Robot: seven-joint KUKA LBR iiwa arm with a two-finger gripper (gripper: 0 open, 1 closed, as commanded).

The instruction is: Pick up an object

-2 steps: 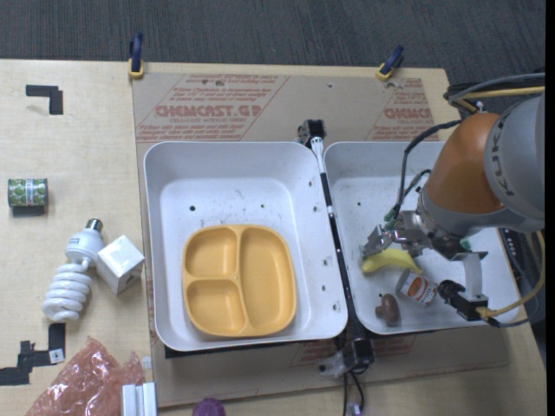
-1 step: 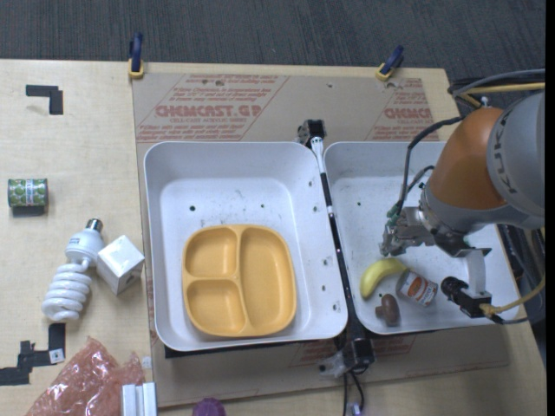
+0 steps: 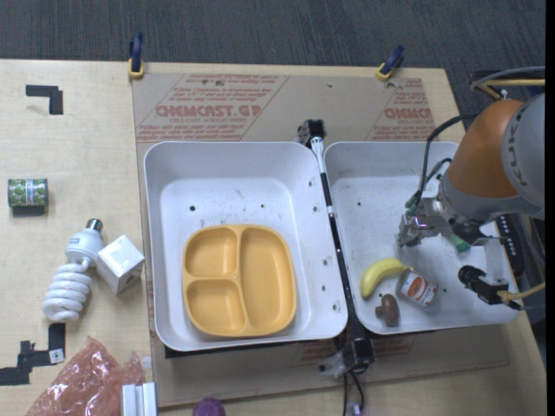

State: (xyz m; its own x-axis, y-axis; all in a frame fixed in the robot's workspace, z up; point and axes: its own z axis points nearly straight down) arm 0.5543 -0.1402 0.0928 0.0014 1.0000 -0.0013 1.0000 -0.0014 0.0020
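Currently the gripper [image 3: 414, 229] hangs inside the right bin [image 3: 364, 167], just beside the banana [image 3: 382, 275] at its 1 o'clock, placed for a descent; its opening cannot be judged and nothing is visibly held. At the bin's 6 o'clock wall the banana, a small jar [image 3: 420, 289] and a brown lump [image 3: 388, 310] lie clustered, so a clean single pick looks awkward.

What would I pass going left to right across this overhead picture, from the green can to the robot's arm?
Small green can → white spiral light bulb → small white cube → yellow three-compartment plastic tray → yellow banana → small red-and-white container → end effector of the grey-and-orange arm.
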